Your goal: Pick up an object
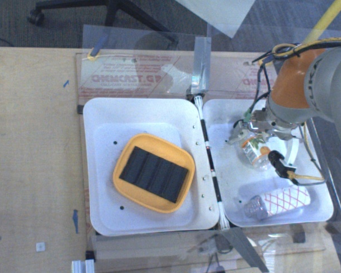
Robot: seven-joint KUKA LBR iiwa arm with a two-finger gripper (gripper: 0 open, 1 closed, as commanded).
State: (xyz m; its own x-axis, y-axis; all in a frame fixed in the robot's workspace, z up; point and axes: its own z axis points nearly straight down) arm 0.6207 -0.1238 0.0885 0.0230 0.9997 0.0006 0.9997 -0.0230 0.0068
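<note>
Along the bottom edge of the frame, the pale wooden surface (28, 152) runs out to the left, bare but for a few small blue marks and a tiny grey square near the lower left corner. Two shallow white bins sit side by side on it. Near the lower right, in the right bin (324, 206), a clear bottle with a red-and-white lattice label (275, 202) lies on its side, cap end pointing left, close to the bin's lower wall. Above it, at mid-right, the tool (256, 147) hangs low over a small crumpled, clear packet with orange and green print (254, 152); whether it touches the packet, and whether its fingers are apart or together, I cannot tell, since cables, a black connector and the wrist crowd that spot. The grey arm with its orange band (292, 87) comes in from the right edge and covers the bin's upper right corner.

At centre left, the left bin (102, 118) holds a yellow-orange dish with rounded corners (153, 172), tilted in the frame, with a dark ribbed block lying inside it. Beyond both bins, a clear sheet over a board with faded red lettering (131, 75) lies across the surface, a metal bracket (200, 64) standing at the seam between the bins. Farthest off, at the top, dark carpet, the black legs of an office chair (108, 7) and a pale sheet (221, 1).
</note>
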